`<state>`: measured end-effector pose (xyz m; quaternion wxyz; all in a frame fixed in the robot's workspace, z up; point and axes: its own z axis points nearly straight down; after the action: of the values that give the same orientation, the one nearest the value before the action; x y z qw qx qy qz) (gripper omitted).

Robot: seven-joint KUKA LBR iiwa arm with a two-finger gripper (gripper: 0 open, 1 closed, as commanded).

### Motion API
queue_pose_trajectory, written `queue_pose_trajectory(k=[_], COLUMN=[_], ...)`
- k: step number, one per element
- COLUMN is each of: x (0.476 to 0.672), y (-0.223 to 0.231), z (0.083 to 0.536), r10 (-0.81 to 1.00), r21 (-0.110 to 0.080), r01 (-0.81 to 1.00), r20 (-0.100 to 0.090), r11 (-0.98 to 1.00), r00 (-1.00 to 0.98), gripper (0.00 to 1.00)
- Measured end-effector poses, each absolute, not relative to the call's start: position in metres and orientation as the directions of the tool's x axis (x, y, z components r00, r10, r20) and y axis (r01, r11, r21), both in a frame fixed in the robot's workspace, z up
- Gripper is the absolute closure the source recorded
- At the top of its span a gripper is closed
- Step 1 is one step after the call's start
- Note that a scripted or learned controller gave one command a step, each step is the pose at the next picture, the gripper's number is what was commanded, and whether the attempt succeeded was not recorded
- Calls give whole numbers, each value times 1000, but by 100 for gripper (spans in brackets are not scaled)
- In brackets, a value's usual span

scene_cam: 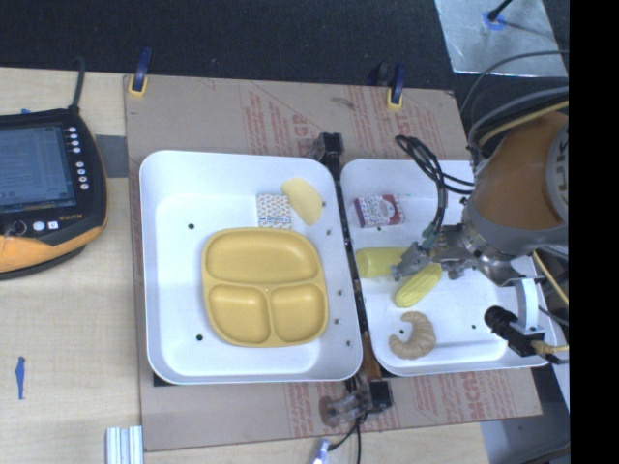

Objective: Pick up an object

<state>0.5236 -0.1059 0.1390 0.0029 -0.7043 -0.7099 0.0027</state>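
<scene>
Grey metal, the pincer [423, 259] sits low in the right bin [464, 356], right over a yellow corn cob [417, 284]; whether it grips cannot be told. A croissant [414, 335] lies nearer, a yellow block [377, 261] left, a red packet [377, 210] farther.

Floor: dark carpet [242, 13] beyond the bench, with a pale sheet [493, 17] lying on it at top right.
Bench: light wood top [58, 356].
Covering: brown cardboard [242, 114] held by two blue clamps [140, 71] at its far edge.
Left side: a tablet [44, 187] with an orange case.
</scene>
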Motion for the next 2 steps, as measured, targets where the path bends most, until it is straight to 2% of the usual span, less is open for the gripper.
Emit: queue_pose_trajectory(k=[1, 2], x=[528, 528], y=[-102, -103], z=[91, 101], r10=[1000, 1000], r21=[-5, -8], r01=[1000, 1000], r20=[-1, -2], r11=[6, 9], r00=[-6, -9], gripper=[0, 100])
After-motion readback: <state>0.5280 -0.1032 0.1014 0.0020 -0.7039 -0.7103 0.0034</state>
